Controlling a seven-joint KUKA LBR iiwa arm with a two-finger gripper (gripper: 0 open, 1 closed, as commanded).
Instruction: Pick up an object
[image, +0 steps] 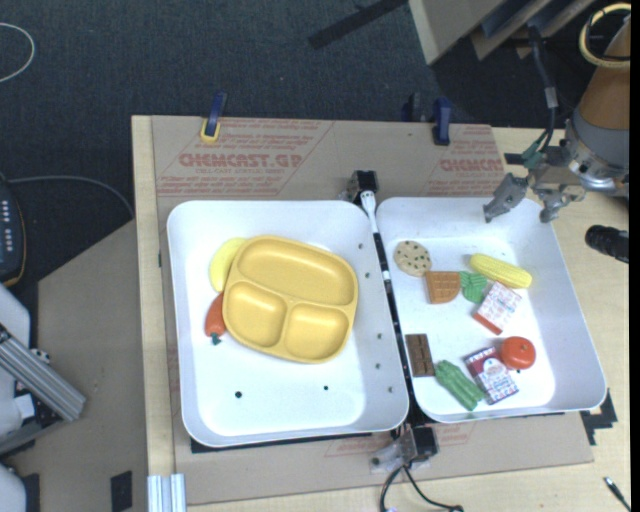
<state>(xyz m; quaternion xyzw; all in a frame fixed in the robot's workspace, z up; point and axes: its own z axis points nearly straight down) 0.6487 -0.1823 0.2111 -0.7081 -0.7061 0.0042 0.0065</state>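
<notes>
- If aimed at the near corner of the right bin (556, 325), likely to nip two things at once: green pickle (458, 385), red-and-white packet (492, 376) and red tomato (517, 352) lie touching or just beside one another.
- Just left of those, brown bar (419, 354) close along the bin's inner wall; risks a finger landing on the wall instead of beside the bar.
- Mid-bin, same crowding: small carton (497, 308), green piece (473, 287) and orange wedge (442, 287) bunched together, so apt to be nudged, not gripped.
- Farther on, corn cob (500, 270), the candidate nearest the gripper and fairly free on its far side; rounded, so could roll out of a shallow pinch.
- Cookie (411, 257) apart from the rest but flat; hard to get fingers around.
- Across both inner walls, left bin (300, 405) with yellow divided tray (290, 298), a yellow piece (224, 262) and red pepper (215, 318) tucked at its left edge; well apart from the gripper.
- Over the right bin's far right corner, gripper (527, 203) spread wide, holding nothing; straight down means bare floor or rim.
- Beyond, blue clamp (440, 118) on the tabletop (300, 160), out of the way.
</notes>
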